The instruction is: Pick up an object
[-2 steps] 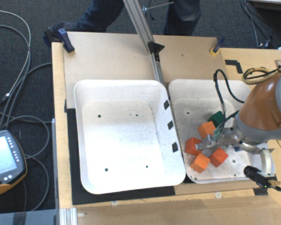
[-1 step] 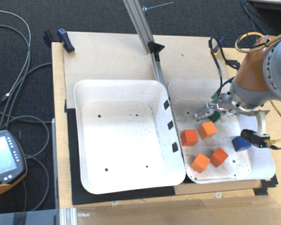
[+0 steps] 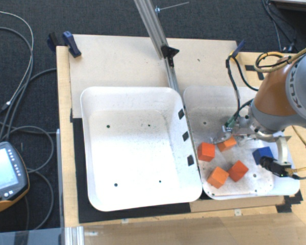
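Camera view: fingers [image 3: 229, 136] (spread unclear) touch orange block [image 3: 227, 145].

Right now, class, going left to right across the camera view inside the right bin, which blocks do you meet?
Orange block nearest the divider → orange block at the front → red-orange block → blue block.

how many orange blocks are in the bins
4, all in the right bin: one by its left wall, one at the claw, two nearer the front. The arm may hide more.
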Robot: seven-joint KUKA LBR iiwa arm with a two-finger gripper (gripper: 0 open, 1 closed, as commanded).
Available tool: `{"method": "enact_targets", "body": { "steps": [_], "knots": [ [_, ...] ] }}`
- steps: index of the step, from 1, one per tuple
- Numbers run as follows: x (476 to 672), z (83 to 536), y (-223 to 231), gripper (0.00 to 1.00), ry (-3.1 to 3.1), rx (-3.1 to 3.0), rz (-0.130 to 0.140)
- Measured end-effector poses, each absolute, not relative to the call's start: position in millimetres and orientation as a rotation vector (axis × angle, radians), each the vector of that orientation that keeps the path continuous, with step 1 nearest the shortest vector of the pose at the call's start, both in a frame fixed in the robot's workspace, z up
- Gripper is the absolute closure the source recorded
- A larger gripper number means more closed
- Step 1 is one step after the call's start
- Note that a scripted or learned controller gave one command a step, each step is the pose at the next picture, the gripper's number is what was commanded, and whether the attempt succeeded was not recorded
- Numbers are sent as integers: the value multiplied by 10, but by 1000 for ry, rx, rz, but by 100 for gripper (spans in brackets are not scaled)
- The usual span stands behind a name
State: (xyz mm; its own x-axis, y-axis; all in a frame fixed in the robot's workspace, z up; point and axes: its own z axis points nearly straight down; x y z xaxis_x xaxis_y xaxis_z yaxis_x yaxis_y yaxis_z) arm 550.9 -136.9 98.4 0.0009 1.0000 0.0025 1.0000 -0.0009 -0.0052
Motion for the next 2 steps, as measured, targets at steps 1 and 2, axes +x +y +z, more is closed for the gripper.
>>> {"method": "enact_targets", "body": {
  "steps": [1,2],
  "knots": [
    [5528,1102,-1368,100,-2221,-2219,-1],
    [5844,2045,-457,100,-2237,-2214,-13]
  ]
}}
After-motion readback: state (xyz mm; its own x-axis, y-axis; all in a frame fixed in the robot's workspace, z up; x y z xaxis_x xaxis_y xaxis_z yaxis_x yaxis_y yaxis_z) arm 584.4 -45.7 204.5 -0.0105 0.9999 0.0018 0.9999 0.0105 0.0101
